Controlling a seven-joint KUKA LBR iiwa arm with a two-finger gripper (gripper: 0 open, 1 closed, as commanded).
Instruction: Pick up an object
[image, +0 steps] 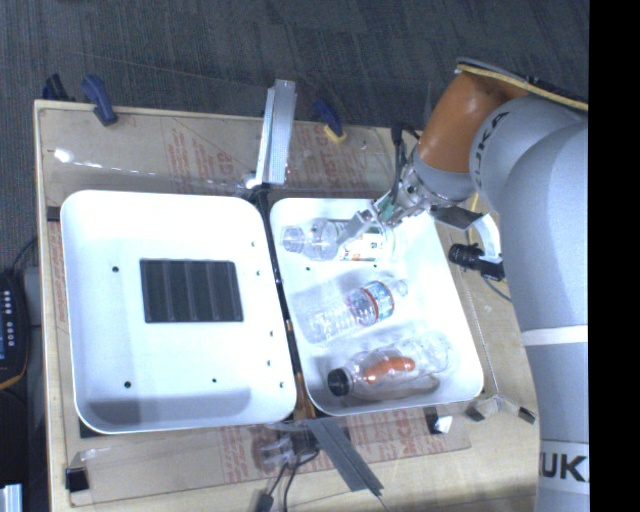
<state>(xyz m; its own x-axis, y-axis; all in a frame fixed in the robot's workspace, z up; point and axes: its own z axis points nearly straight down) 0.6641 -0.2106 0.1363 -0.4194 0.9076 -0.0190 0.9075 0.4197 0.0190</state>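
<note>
End effector (372, 222) over clear bottle (318, 239)

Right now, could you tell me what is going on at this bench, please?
A grey arm reaches in from the right, with its claw low over the far end of the right bin, at the topmost clear bottle. Whether it has hold of that bottle cannot be told. Two more bottles lie in that bin: a labelled water bottle in the middle and a bottle with orange contents at the near end. The left bin has a dark grate in its floor.
</note>
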